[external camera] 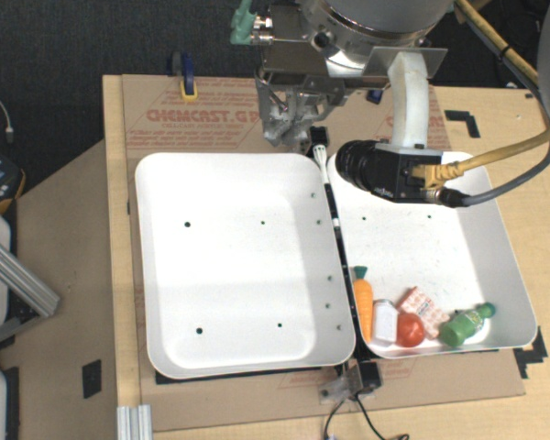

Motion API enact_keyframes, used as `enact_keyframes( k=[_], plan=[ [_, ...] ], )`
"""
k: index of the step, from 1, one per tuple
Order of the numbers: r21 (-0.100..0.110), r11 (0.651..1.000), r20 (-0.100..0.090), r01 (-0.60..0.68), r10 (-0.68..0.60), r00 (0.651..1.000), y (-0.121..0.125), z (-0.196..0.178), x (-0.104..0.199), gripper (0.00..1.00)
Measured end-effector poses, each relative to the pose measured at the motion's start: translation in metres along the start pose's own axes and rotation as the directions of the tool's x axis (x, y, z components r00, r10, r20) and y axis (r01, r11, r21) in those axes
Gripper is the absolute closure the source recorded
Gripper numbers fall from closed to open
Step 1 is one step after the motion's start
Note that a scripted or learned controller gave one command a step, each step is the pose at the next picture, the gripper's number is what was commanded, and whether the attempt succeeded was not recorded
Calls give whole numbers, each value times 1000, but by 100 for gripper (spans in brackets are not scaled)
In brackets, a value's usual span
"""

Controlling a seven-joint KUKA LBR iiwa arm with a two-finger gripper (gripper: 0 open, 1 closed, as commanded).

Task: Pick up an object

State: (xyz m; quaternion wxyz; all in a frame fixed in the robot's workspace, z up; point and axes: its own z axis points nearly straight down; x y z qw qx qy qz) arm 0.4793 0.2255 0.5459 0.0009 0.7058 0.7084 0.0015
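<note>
I can't tell how my jaws (293, 122) stand; they hang at the top centre, above the bins' far edge. The carrot (363, 299), tomato (410, 329) and green bottle (465, 326) huddle in the right bin's (477, 236) lower corner, probably slid downslope.

left bin (165, 273): floor bare from wall to wall, open from above across its whole width.
right bin (495, 246): upper part sits under the arm's black fitting (385, 170) and white tube (410, 108); middle floor lies open.
near edge of right bin: carrot (363, 299), red tomato (410, 330), pink-and-white packet (423, 305) and green bottle (464, 326) sit packed close in a row, little room between them.
divider: the two bin rims meet, with the carrot just beside the seam.
far side: gripper (293, 122) hangs over the cardboard behind the bins; tan hose (504, 154) crosses the right bin's far corner.
</note>
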Motion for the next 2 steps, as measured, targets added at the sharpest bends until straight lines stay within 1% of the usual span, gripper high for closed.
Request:
enact_keyframes(
  k=[1,2],
  plan=[
    [11,1000,5,-9,9,1000,-1,60,-49,100],
    [18,1000,7,-3,3,1000,-3,249,-12,100]
  ],
)
